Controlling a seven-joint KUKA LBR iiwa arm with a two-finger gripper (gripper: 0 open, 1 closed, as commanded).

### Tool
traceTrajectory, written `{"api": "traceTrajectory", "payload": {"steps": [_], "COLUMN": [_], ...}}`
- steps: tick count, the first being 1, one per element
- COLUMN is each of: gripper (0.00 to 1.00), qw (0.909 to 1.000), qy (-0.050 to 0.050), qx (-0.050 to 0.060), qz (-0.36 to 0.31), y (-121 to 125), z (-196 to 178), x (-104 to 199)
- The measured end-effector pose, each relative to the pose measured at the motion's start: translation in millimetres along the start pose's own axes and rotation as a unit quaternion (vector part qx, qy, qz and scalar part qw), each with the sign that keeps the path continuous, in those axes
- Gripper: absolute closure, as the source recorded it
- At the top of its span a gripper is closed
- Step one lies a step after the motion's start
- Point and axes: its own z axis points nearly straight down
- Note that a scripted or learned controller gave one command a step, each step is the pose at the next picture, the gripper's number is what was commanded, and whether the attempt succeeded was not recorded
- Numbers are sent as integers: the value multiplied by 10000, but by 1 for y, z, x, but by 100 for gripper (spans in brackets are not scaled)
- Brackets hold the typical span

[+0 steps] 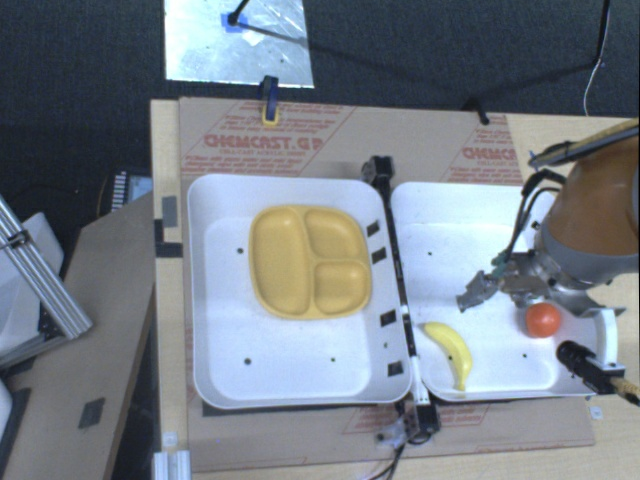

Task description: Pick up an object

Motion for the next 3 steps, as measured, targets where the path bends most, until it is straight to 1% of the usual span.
{"api": "traceTrajectory", "payload": {"steps": [1, 2, 3], "gripper": [0, 0, 0], "qw": [10000, 10000, 10000], "qy": [-7, -2, -2], "qx": [-53, -34, -32], "qz": [-11, -1, 1], "y": [3, 13, 12], "z": [-5, 51, 103], "x": [0, 0, 1]}}
